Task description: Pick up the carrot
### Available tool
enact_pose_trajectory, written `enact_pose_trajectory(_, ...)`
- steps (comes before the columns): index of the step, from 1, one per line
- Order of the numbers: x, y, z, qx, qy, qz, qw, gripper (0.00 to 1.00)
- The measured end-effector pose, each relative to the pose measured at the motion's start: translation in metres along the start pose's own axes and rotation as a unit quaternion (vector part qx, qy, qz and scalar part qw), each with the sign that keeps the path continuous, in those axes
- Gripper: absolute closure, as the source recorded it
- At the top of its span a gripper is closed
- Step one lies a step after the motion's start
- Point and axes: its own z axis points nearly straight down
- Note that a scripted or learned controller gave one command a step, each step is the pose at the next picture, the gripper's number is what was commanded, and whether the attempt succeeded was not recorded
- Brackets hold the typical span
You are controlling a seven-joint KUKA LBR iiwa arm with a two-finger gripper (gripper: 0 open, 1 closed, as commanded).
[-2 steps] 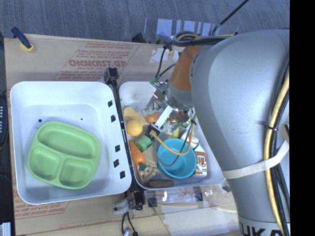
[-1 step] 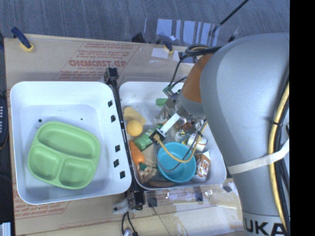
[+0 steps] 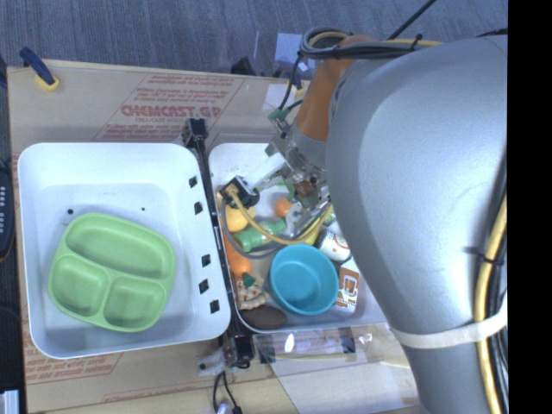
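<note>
The carrot looks like the long orange piece lying along the left wall of the right bin, just left of the blue bowl. My gripper hangs low over the pile in the middle of that bin, up and to the right of the carrot and apart from it. A small orange round piece sits right beside the gripper. The arm's grey body hides the right half of this bin.
The left bin holds a green divided plate. Around the gripper lie a yellow curved item, a green piece, a brown item, a beige piece and a printed carton.
</note>
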Motion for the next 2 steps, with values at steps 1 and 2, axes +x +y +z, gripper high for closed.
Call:
enact_pose_trajectory(1,-0.015,0.046,0.043,0.001,-0.008,0.062,0.9981,0.0)
enact_pose_trajectory(2,-0.034,0.069,0.105,0.001,-0.006,0.087,0.9962,0.0)
